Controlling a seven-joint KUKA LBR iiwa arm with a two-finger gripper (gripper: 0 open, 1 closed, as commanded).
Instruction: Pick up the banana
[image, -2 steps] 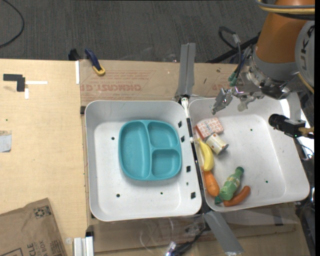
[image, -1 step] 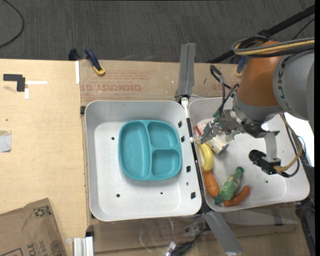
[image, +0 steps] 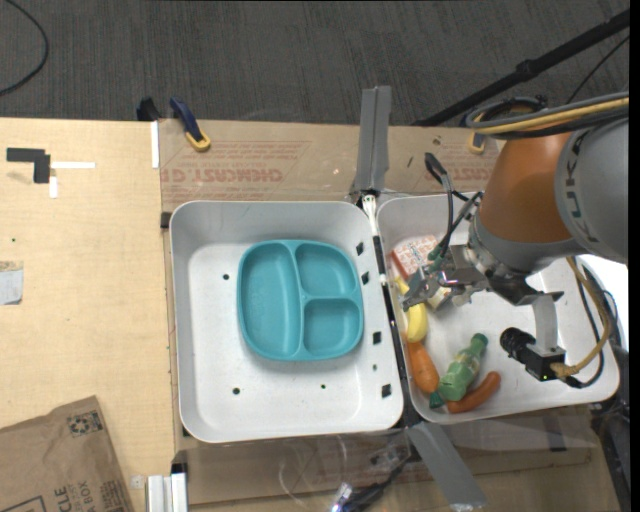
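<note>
Tool (image: 432, 287) low over right bin's (image: 570, 390) left side, just above banana (image: 416, 323); grip state cannot tell. Banana lies beside bin's left wall, carrot (image: 424, 368) touching its lower end. Likely light, smooth, curved, bruisable; best gripped across mid-body.

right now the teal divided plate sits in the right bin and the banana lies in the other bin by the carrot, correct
Not quite. The camera view shows the teal divided plate in the left bin, not the right. The banana lies in the other bin, by the carrot.
</note>
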